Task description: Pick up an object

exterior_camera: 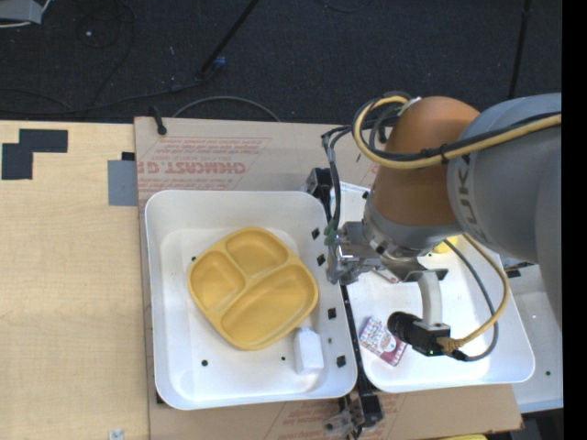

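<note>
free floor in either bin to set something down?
Left bin: bare strip along its left wall and a band along the far wall, both bordering the yellow divided plate. Near-right corner is tight: small white bottle beside the plate. Right bin: crowded by the arm, with a patterned packet near the divider.

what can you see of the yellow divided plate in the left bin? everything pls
The yellow divided plate lies flat and right side up on the floor of the left bin, roughly central and turned at a slant to the walls. It looks like matte plastic, with rounded corners and raised ridges splitting it into three compartments, all bare. It seems intact. A small white bottle-like object lies just off its lower right corner; whether they touch is unclear. The arm is not on it.
</note>
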### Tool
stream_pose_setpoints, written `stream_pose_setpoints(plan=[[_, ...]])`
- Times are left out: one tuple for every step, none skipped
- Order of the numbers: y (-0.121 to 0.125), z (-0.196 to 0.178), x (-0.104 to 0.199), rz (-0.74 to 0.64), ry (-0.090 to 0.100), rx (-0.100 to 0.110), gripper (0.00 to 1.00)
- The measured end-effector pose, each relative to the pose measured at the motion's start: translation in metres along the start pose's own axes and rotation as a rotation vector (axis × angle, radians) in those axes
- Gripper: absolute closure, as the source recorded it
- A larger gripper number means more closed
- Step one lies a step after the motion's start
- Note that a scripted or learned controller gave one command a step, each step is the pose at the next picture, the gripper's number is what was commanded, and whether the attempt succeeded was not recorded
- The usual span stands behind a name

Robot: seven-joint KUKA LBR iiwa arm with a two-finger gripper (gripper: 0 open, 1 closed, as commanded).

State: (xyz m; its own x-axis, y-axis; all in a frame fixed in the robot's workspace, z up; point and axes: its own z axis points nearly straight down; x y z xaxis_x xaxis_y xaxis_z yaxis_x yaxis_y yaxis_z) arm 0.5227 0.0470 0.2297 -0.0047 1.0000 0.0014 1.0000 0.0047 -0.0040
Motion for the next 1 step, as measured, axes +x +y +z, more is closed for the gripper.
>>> stream_pose_setpoints(plan=[[0.0019,-0.007,0.0581,0.0,-0.002,-0.001,1.0]])
